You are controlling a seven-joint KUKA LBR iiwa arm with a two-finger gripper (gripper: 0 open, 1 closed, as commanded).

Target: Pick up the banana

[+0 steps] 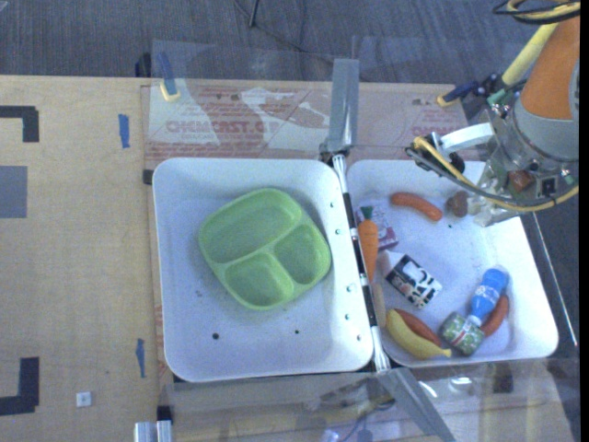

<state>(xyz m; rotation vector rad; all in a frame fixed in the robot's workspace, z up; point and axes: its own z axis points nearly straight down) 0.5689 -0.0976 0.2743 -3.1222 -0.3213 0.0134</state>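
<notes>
The yellow banana [410,335] lies at the near left of the right bin [534,274], with a thin red piece resting along its top. The gripper [494,203] hangs over the far right part of that bin, under the grey and orange arm [545,99]. It is well away from the banana, close to a small brown item [457,203]. Cables loop around the wrist and hide its tip.
The right bin also holds an orange sausage [416,206], a carrot [368,247], a black and white box [414,282], a blue bottle [489,293] and a green can [462,332] next to the banana. A green divided plate [265,247] sits in the left bin [184,320].
</notes>
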